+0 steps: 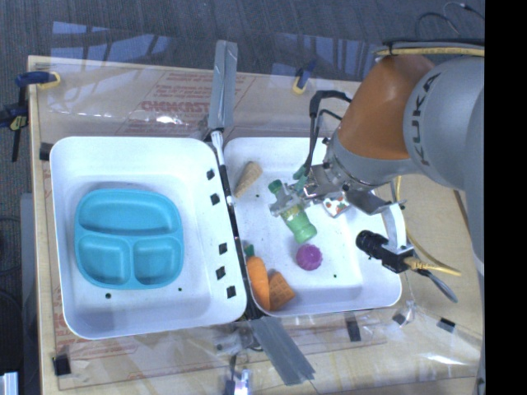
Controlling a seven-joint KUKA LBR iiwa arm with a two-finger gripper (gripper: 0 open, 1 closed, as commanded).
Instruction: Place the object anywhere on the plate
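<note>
I am working the pick stage: the gripper [290, 199] is hanging low in the right bin [354, 278], right at the green bottle-shaped toy [299, 221], which is lying tilted on the bin floor with its neck toward the gripper. From up here I am not able to tell whether the gripper is spread or pinching, nor whether the toy is truly between its tips, so I am treating the toy as not yet secured.

To do this well, I am judging that the grasp should close across the toy's narrow body, not along its length, and that the lift should go straight up before any sideways travel, since the divider [221, 179] between the bins is standing in the way. The purple ball [310, 257] is lying just beside the toy's lower end, so a sloppy descent could knock it. The blue sectioned plate [128, 237] is sitting in the left bin [66, 303], well apart from the toy.

The arm is reaching in from the right, its orange band [379, 113] bent over the right bin and the wrist pointing down and leftward
</note>
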